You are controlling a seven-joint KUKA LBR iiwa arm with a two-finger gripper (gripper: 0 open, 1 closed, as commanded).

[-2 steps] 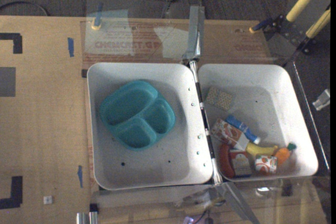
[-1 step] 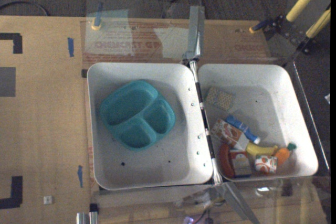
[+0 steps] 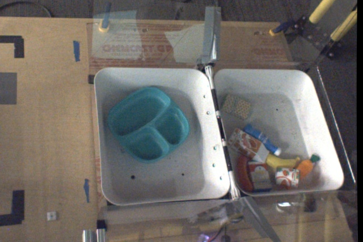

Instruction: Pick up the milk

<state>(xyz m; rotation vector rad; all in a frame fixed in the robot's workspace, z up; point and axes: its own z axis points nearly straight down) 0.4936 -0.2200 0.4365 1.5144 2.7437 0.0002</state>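
Milk carton (image 3: 247, 143) lying in the right bin (image 3: 295, 88).
A blue-capped bottle (image 3: 262, 140) touches it; how far the end effector is open, or what it holds, cannot be told.

Bench: tan board surface (image 3: 45, 122), filling the frame's left and centre.
Left bin (image 3: 113, 178): white, resting on it at centre.
Right bin (image 3: 295, 93): white, touching the first, toward the right.
Tape: blue strips (image 3: 76, 51) at left.
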